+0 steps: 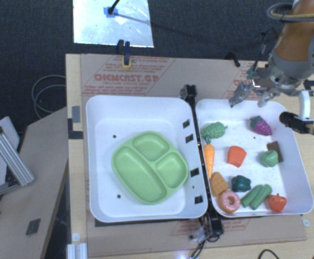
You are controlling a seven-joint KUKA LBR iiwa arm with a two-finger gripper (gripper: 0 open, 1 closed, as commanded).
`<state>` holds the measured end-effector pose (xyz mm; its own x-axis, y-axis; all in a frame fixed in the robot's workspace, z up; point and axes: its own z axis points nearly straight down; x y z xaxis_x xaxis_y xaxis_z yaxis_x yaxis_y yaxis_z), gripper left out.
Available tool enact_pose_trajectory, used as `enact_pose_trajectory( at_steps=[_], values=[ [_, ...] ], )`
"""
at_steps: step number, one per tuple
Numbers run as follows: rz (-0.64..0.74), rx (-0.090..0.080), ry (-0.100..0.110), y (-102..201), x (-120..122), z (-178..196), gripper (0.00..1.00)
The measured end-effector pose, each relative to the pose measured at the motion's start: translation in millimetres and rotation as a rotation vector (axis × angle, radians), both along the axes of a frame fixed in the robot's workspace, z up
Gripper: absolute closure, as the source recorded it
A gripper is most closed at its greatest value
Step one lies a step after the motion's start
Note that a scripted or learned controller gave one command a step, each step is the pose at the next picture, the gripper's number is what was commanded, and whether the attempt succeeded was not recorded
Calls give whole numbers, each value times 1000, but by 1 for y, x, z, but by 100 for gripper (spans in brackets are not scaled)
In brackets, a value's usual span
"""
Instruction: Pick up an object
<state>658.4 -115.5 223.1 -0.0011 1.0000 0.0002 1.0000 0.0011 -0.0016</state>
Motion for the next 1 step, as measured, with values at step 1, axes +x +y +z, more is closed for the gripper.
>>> enact_pose_trajectory(
  at_steps=[1],
  values=[
    [1,0,-1,5,-1,-42,0]
  ],
)
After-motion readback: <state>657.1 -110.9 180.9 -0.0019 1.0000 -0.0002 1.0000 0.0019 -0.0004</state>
